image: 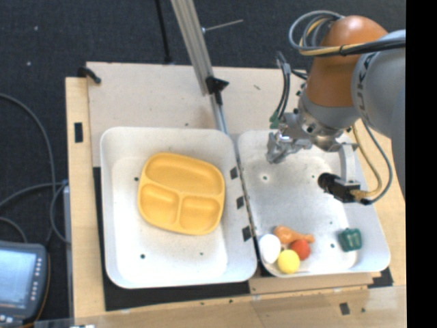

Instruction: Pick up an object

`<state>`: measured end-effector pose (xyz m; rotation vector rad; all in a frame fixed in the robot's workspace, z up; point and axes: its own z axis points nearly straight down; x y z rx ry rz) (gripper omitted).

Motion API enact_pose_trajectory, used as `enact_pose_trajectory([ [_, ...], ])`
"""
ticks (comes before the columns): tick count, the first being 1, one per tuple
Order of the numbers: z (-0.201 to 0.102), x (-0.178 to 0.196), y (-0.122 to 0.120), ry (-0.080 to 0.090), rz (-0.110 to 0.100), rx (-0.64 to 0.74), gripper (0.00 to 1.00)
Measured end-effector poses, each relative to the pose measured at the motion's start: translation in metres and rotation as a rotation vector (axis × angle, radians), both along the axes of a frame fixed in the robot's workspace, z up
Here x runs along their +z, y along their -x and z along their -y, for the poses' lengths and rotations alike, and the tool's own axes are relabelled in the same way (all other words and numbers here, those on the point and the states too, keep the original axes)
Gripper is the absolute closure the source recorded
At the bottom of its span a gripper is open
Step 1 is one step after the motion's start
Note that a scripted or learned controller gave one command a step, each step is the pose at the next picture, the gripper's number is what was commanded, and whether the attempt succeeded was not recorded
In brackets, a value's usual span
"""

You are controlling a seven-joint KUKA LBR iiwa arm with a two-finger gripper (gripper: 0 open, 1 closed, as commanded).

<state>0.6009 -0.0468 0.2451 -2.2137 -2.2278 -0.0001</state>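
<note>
Your gripper [276,149]: over the right bin [300,190], far corner; jaw state untellable. Toy food cluster [287,248], green piece [350,239]: near edge, likely unreached.

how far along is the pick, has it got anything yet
Nothing looks picked yet. The pincer hangs over the far end of the right bin, with no object seen in it. The white egg, yellow ball and green piece lie at the near end, ungrasped.
</note>
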Motion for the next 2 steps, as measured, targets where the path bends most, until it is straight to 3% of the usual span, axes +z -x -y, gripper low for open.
enact_pose_trajectory([
  [2,-0.093,-0.012,-0.033,0.0,0.002,0.0,1.0],
])
